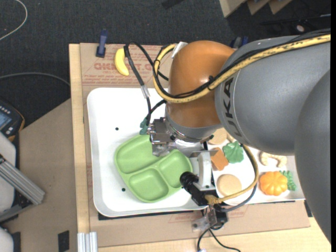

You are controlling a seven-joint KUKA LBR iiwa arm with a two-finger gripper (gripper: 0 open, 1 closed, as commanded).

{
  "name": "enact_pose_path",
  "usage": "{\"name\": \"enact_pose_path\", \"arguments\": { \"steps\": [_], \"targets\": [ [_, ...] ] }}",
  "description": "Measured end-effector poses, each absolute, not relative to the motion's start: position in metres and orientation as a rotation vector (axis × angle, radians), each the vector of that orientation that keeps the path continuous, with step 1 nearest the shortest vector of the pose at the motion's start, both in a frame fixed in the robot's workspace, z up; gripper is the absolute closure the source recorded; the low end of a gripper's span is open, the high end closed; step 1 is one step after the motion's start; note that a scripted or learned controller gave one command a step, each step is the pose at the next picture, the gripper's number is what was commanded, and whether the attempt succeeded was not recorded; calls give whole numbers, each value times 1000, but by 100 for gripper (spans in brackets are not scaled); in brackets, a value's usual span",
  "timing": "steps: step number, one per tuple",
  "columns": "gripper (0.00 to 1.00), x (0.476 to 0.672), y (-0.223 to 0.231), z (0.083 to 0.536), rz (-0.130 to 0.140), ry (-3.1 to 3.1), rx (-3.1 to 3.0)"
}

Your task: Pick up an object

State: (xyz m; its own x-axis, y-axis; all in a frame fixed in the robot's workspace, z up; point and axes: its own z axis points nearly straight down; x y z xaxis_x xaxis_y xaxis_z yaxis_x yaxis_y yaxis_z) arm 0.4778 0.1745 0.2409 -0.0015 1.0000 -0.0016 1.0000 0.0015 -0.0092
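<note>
Arm (pixel 252 88) in from right, orange band (pixel 197 77) over bin divide, blocking much of both bins. Gripper (pixel 157 140) low over left bin (pixel 105 119), at top edge of green tray (pixel 149 172); finger state hidden by wrist, cannot tell. Nothing seen held.

Green tray: three compartments, lying tilted in lower middle of left bin, its lower edge near bin's front rim, right edge near divide. Open white floor left of tray and across upper left of bin; two small dark specks there. Small green bit (pixel 143 124) just beside gripper, upper left of tray.

Right bin (pixel 294 196) mostly covered by arm. Visible along its front: orange block (pixel 219 159), green leafy toy (pixel 233 152) touching or just beside it, tan round piece (pixel 229 184) below, pumpkin (pixel 273 182) near front right rim, pale curved piece (pixel 270 160) above pumpkin. Tight room there, items close together under arm.

Banana (pixel 122 62) on counter (pixel 84 140) outside bins, beyond left bin's far rim; blue clip (pixel 101 43) at counter's far edge near it. Black and yellow cables (pixel 142 77) looping over far rim of left bin.
</note>
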Motion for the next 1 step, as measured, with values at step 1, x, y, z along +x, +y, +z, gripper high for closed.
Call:
{"name": "enact_pose_path", "arguments": {
  "steps": [1],
  "targets": [
    [100, 481, 177, 413, -32, -2230, -2224]
  ]
}}
